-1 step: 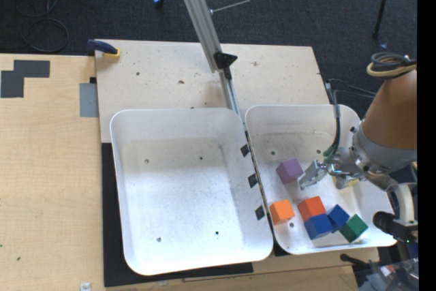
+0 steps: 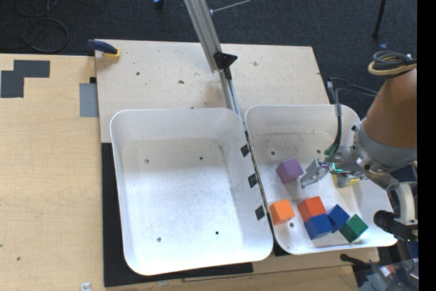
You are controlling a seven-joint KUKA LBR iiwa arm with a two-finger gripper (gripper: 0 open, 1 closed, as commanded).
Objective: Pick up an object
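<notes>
Several blocks lie in the right bin: a purple cube, a small orange cube near the divider, a red-orange cube, a blue block and a green cube. My gripper reaches in from the right and hangs just right of the purple cube, above the red-orange cube. Nothing shows between its fingers. The grey wrist with the orange band sits behind it at the bin's right wall.
The left bin lies beside the right one, split off by a divider with black clips. A slanted aluminium bar rises behind the bins. A blue-and-yellow clamp sits on the bench's far left corner.
</notes>
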